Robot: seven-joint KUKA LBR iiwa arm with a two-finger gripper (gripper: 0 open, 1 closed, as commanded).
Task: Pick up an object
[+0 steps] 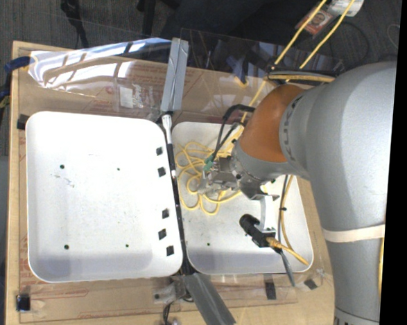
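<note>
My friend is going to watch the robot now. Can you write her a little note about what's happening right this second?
Gripper: low inside the right bin, right on top of the tangled yellow cord. The view does not show it holding anything.
Things: the cord lies in a loose heap in that bin's upper left part, near the wall between the bins.
Done: the arm has reached the cord.
Left: get a grip on the cord and lift it out. Watch it, a loose tangle may slip.

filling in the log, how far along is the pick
Done: the grey two-finger gripper is down in the right-hand shallow white bin, over the tangled yellow cord. In hand: no grasp is visible. Left: gripping the cord and lifting it.
</note>
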